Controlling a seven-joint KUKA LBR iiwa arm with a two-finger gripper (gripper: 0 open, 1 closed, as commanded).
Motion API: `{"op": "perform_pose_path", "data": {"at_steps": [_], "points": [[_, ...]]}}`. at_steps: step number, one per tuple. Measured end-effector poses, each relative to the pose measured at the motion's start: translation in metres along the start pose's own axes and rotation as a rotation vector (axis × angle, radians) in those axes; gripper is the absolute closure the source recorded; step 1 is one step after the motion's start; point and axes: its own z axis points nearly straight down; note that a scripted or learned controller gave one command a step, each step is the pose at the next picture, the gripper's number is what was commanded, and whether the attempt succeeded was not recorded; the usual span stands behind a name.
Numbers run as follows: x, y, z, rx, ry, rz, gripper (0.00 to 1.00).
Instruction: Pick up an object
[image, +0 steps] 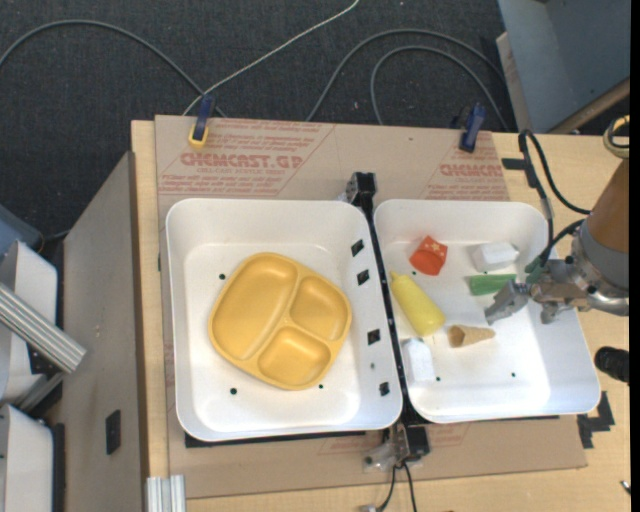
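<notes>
Approach step, by the look of it: claw (508, 303) low over the right bin (560, 390), nothing between its fingers. Whether apart or together, cannot tell; dark metal blurs against the white floor.

Nearest candidate: green piece (489, 284), just beside the claw tip, on its far side toward the bin's back wall. White block (493, 255) a little beyond that. Tan cone-shaped piece (470, 336) close by on the near side, lying flat. Yellow bottle-like object (417, 305) farther off, toward the divider between the bins. Red piece (428, 256) beyond it, up toward the back. Small white piece (419, 360) near the divider too. Yellow divided tray (280, 320) well away in the left bin (190, 330).

Next move, judged from this: settling on one target, probably green piece or cone, then centring over it, descending and closing squarely. Lift not yet begun.
</notes>
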Motion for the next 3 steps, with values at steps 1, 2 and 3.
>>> {"op": "perform_pose_path", "data": {"at_steps": [1,2,3], "points": [[0.001,0.003,-0.007,-0.014,-0.003,-0.004,0.0],[0.01,0.002,0.04,-0.01,-0.001,-0.004,0.0],[0.002,0.003,0.099,-0.008,-0.001,-0.003,0.0]]}}
